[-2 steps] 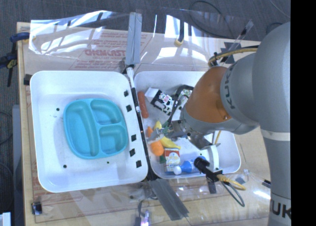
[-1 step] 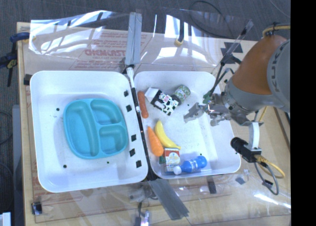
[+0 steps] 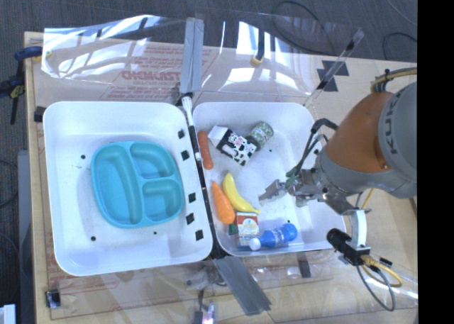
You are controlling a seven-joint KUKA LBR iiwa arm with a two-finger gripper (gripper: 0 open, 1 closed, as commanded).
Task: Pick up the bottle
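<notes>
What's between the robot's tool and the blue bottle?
In the camera view, bare white bin floor separates the tool from the bottle. The bottle lies below it near the bin's front wall, beside a small carton.

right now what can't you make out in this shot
- Gripper: small and blurred in the camera view; whether it is open or shut is unclear.
- Bottle: lies against the right bin's near wall; its label is too blurred to read.
- Juice carton: print too small to read.
- Arm: cut off by the right edge.
</notes>
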